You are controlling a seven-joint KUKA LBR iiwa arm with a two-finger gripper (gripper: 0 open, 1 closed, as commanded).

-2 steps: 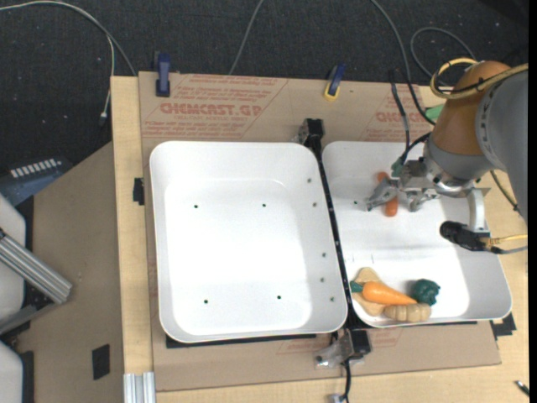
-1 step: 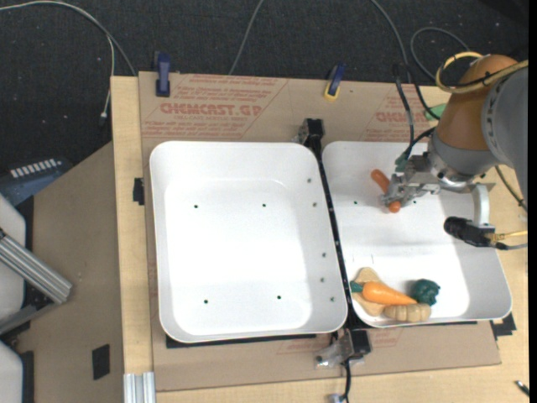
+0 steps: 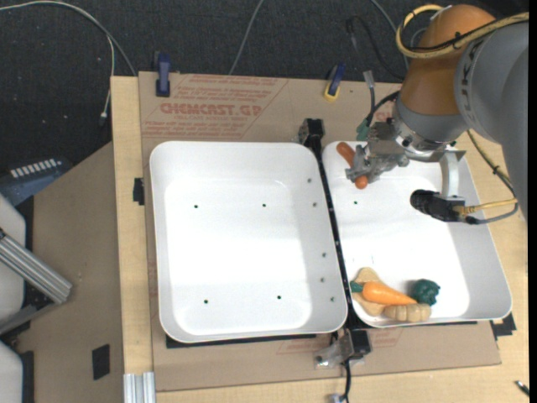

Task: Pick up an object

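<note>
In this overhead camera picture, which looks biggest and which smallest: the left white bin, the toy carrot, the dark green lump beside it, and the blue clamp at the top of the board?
1. Left white bin, by far the largest.
2. Toy carrot.
3 and 4. Dark green lump and blue clamp look about alike; the clamp lies farther from the camera, so I won't rank them.

board (image 3: 214, 107) | red print | reads "CHEMCAST GP" | smaller lines illegible

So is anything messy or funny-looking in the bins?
Nothing is spilled or broken. The toy carrot is crowded against the tan piece in the right bin's near corner.
</note>
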